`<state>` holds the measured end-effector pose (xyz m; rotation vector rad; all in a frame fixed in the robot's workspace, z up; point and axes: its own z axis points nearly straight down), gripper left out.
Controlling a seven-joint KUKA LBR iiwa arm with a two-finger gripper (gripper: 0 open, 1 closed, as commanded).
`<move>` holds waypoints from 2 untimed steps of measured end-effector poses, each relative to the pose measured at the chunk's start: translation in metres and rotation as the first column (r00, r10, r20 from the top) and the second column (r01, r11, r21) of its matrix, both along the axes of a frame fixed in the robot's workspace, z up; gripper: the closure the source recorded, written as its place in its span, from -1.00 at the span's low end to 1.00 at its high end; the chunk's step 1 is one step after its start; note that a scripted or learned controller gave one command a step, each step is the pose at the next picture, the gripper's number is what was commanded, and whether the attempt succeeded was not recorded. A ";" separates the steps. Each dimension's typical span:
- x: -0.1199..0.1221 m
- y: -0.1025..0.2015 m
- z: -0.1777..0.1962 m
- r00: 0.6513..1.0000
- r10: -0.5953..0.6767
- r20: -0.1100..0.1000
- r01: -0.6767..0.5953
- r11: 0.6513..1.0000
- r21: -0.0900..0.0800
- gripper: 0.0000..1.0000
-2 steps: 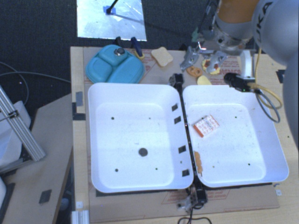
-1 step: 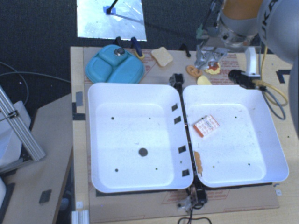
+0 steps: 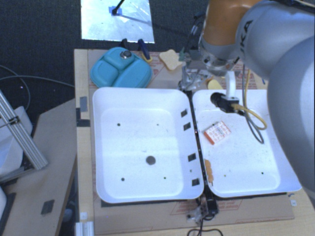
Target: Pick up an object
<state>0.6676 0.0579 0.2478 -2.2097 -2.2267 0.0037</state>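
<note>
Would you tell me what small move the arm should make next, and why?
Probably swing the gripper toward the red-and-white box in the right bin. The gripper sits at the bins' far edge, above the divider, and the box lies apart from it.

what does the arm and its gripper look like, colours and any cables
The arm is bulky with smooth, rounded grey shells and a wide orange band above the wrist. Dark lettering marks the grey shell beside the band. Below sits a metallic wrist section leading to the gripper. A white fitting, a black connector and a looping yellowish cable hang beside it.
</note>
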 end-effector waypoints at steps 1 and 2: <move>-0.088 -0.020 0.061 1.000 -0.009 0.005 0.009 1.000 0.000 1.00; -0.141 -0.035 0.147 1.000 -0.005 0.013 0.005 1.000 0.000 1.00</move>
